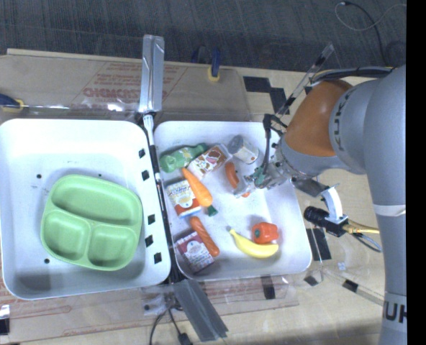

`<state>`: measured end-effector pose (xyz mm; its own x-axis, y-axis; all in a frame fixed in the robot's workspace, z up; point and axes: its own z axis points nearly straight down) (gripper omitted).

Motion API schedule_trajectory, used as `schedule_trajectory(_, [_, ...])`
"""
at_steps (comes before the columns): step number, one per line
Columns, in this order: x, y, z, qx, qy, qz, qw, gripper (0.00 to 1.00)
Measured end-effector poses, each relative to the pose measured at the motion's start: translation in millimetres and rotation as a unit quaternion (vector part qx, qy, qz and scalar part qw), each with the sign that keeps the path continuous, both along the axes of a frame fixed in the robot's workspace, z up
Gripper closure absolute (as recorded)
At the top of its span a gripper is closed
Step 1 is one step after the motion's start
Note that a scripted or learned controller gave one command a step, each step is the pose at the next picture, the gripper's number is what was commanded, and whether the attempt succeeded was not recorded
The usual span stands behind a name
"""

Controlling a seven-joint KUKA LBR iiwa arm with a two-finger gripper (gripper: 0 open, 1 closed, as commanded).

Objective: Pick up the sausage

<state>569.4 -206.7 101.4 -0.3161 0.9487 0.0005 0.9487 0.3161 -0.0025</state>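
**A:** Where was the sausage at that moment?

**B:** In the right bin, toward the near wall. It lay at a slant, with its lower end against a small printed packet, a carrot just above it and a banana to its right. It looked to be lying loose among the other things, as though tipped in with them, not set out for the arm.

**A:** And the gripper?

**B:** Low over the same bin but on the far right side, well apart from the sausage. It hung beside a short red-orange piece, which could have been a second sausage or some other toy food. The picture was too coarse to tell.

**A:** Was the claw open? Did it have anything?

**B:** I couldn't tell how wide it stood, because the wrist and cabling masked it from above. Nothing showed in its hold.

**A:** Why would it sit there, then?

**B:** My guess is that the arm came in from the right, so that edge was its natural way in. To reach the brown sausage it would need to cross past the red tomato and the banana. The left bin held the green divided plate, and it played no part.
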Motion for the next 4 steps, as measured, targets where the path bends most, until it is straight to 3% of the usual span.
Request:
schedule_trajectory(1, [-2,85,157,0.0000,-0.001,0.009,1.0000,1.00])
schedule_trajectory(2, [0,104,212,-0.0004,-0.001,-0.054,0.9985,1.00])
schedule_trajectory(3, [19,106,286,-0.0006,-0.001,-0.103,0.9947,1.00])
schedule_trajectory(4, [55,136,233,-0.0005,0.001,-0.066,0.9978,1.00])
